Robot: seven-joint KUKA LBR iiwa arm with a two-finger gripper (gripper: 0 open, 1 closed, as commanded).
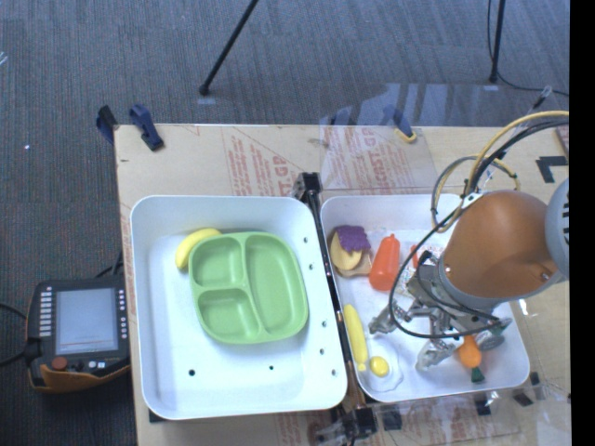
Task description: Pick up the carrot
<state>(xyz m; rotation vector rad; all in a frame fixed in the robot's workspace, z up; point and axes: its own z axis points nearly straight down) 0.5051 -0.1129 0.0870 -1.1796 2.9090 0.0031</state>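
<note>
The carrot point(471, 353) is small and orange with a green top. It lies near the front right corner of the right bin point(423, 390). My gripper point(405, 342) hangs low over that bin, just left of the carrot. Its two metal fingers point(381, 324) are spread apart, and nothing shows between them. The carrot sits beside the right finger, outside the gap. The orange wrist band point(497, 244) hides part of the bin behind it.
The right bin also holds a red-orange bottle-shaped toy point(384, 261), a purple-topped pastry point(350, 248), a yellow stick point(356, 334) and a fried egg point(379, 367). The left bin point(158, 360) has a green divided tray point(249, 286) and a banana point(193, 244).
</note>
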